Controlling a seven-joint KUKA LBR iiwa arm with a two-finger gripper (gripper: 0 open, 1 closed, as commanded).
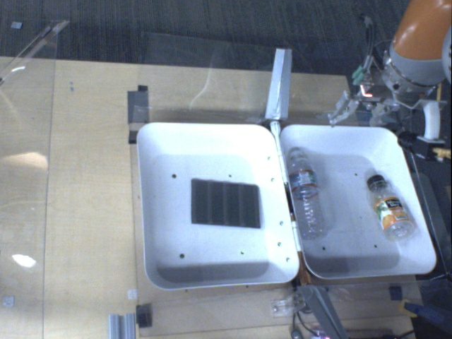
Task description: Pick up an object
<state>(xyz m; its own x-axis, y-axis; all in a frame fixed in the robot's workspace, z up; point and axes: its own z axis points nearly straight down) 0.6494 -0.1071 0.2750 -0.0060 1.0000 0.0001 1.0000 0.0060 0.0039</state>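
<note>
The camera view looks down at a slant on two shallow white bins set side by side on a pale wooden bench. The left bin (pixel 162 189) holds a dark ribbed rectangular pad (pixel 226 203) lying flat near its middle. The right bin (pixel 353 143) holds two bottles, well apart from each other: a clear water bottle (pixel 305 193) lying lengthwise along the bin's left wall, its cap toward the far side, and a smaller bottle with an orange label (pixel 389 208) and a dark cap lying nearer the right wall. The arm (pixel 424 27) — grey with its orange band — reaches in at the upper right corner. Its gripper (pixel 346 111) hangs above the far rim of the right bin, apart from both bottles, with nothing seen between its fingers; whether the claw is spread or closed cannot be told at this size. A grey upright bar (pixel 279 83) stands behind the seam where the two bins meet.
</note>
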